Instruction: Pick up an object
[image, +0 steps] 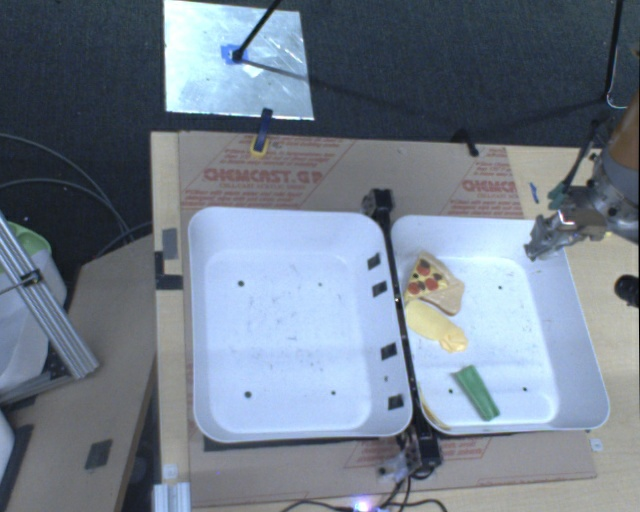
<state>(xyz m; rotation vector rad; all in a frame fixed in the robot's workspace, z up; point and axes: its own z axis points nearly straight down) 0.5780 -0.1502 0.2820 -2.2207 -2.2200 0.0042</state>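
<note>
Pincer (547, 236) hangs over right bin's (575, 330) far right corner; open or closed cannot be told, nothing visibly gripped. Judged: pickup not begun, reach and grasp left. Left of pincer and nearer camera: pizza slice (434, 282), flat, red-dotted; touching it, yellow banana-like piece (438, 327); beyond, green stick (477, 391), apart.

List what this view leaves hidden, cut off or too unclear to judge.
- Gripper: small and blurred at the right bin's far corner; open or shut cannot be told.
- Arm: cut off by the view's right edge.
- Pizza slice: its near edge touches or overlaps the yellow piece; which lies on top is unclear.
- Green piece: too small to identify.
- Clutter at the left edge: cut off.
</note>
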